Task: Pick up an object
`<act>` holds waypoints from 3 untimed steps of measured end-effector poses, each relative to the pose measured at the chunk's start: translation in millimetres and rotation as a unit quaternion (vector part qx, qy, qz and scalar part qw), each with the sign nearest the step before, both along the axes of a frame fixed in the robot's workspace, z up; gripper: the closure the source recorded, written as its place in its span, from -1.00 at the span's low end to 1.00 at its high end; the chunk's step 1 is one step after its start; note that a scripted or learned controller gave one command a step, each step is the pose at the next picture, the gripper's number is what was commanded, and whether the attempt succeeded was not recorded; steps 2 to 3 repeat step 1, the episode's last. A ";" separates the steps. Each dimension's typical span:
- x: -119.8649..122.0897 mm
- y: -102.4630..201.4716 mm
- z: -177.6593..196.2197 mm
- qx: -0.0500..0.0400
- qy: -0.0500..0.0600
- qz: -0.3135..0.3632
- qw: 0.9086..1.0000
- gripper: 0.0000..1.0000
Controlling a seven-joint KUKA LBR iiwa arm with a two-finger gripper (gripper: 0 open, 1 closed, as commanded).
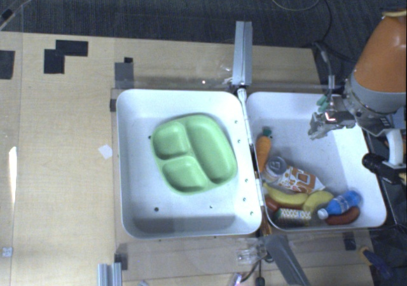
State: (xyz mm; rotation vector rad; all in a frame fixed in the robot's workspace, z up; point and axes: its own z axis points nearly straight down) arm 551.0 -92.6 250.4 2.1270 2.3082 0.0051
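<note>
End effector (327,116) over the right bin (292,103)

Grip state: I cannot tell. Carrot (263,146), banana (318,200), bottle (338,204) crowd the near corner.

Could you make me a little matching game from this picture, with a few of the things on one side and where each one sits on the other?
Things:
1. green divided plate
2. carrot
3. blue bottle
4. claw

Places:
A. near corner of the right bin, on the arm's side
B. over the far part of the right bin
C. middle of the left bin
D. right bin, against the wall shared with the left bin

Pairs: 1-C, 2-D, 3-A, 4-B
</note>
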 end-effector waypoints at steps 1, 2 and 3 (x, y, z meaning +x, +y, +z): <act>58.6 -25.3 72.6 -0.001 -0.002 -0.007 1.000 1.00; 58.6 -25.3 72.6 -0.001 -0.002 -0.007 1.000 1.00; 58.6 -25.3 72.6 -0.001 -0.002 -0.007 1.000 1.00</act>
